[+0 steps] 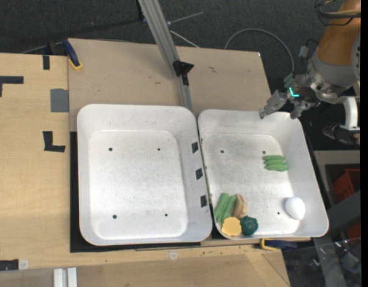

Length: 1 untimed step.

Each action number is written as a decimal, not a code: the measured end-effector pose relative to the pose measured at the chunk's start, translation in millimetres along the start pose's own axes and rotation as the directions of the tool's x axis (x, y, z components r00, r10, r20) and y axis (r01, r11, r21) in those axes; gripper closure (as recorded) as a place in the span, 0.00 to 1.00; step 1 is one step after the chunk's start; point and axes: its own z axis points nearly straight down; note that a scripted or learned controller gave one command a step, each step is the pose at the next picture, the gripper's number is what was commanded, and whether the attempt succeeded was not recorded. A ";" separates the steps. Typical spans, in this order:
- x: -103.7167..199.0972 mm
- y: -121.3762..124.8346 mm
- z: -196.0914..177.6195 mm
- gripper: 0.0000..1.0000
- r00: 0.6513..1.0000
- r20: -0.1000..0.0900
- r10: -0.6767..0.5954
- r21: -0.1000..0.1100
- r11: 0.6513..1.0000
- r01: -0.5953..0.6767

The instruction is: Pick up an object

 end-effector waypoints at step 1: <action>4.5 8.8 51.3 0.00 1.000 -0.001 0.000 0.004 1.000 0.000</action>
